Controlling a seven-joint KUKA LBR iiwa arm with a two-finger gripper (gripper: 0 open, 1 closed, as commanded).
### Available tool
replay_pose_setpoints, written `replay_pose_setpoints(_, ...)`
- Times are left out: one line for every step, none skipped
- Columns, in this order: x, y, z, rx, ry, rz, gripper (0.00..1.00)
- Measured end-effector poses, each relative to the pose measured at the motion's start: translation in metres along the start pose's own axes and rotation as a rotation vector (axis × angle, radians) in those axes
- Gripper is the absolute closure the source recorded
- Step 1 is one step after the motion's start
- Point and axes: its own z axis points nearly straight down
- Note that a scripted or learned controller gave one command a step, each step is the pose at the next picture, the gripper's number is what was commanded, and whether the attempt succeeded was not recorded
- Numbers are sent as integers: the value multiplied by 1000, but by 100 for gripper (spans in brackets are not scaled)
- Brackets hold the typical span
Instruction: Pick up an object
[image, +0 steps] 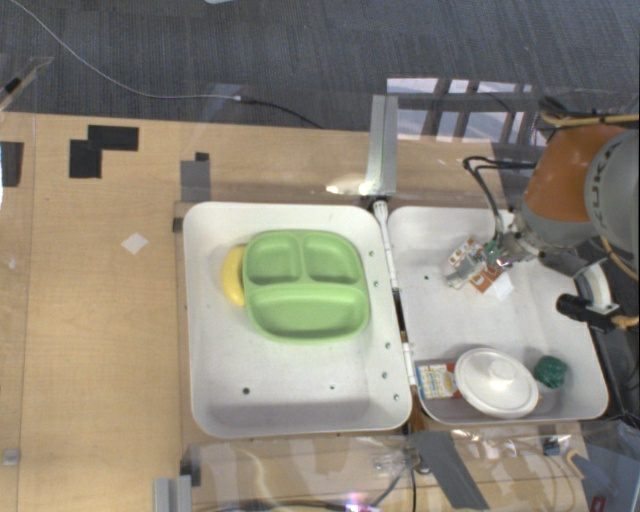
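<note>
1. Our hand (470, 264) sits low over the upper middle of the right-hand shallow white bin (570, 340), at the end of the grey arm with the orange band (560, 190). How far it stands open we cannot tell; the metal parts blur together at this angle.
2. Directly beside the hand lies a small brown and white packet (492, 283), touching or nearly touching it. We judge this the likeliest target, but we see nothing clearly clamped in the hand.
3. Other candidates in the same bin lie along its near edge: a round white lidded bowl (497, 381), a small dark green ball-like object (550, 372) just right of it, and a flat printed card or box (434, 381) just left of it.
4. In the left-hand white bin (230, 390) a light green divided plastic tray (305, 284) rests partly over a yellow banana-shaped piece (232, 276); both are well apart from the hand.
5. To do this step well, we would centre over the packet before closing, since it looks thin and flat and could slide on the smooth bin floor.
6. We would press down close to the floor, close gently, then lift straight up and check that the packet comes along before moving off over the tabletop (90, 300).
</note>
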Motion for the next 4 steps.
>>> replay_pose_setpoints(13,-39,-2,-3,-1,143,0)
replay_pose_setpoints(11,-37,-15,-10,-7,141,100)
replay_pose_setpoints(54,57,-121,2,4,51,100)
replay_pose_setpoints(18,-7,-128,4,3,2,100)
